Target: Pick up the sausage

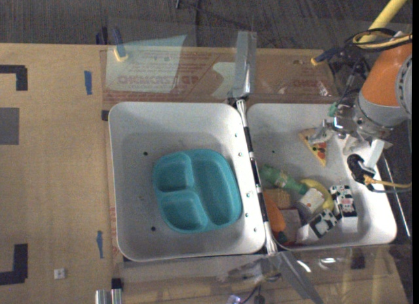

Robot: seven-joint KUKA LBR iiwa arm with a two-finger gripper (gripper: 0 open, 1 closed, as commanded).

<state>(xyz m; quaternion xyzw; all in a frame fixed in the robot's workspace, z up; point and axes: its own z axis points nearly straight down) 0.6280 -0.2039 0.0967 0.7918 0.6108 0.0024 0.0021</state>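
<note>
An orange-red elongated piece that looks like the sausage [276, 219] lies at the front left of the right bin [380, 227], against the divider wall. It sits among other toy foods, with a tan block just behind it. The gripper [345, 132] hangs over the back right part of that bin, below the orange wrist band, close beside a pizza slice [315, 145]. It is well away from the sausage, which lies toward the bin's front left corner. Nothing can be seen held in the gripper.
The left bin [131, 132] holds a teal divided plate [196, 190]. Around the sausage lie a green bottle-shaped toy [283, 179], a yellow banana [319, 188] and black-and-white boxes [342, 201]. Cables [370, 178] hang near the bin's right wall.
</note>
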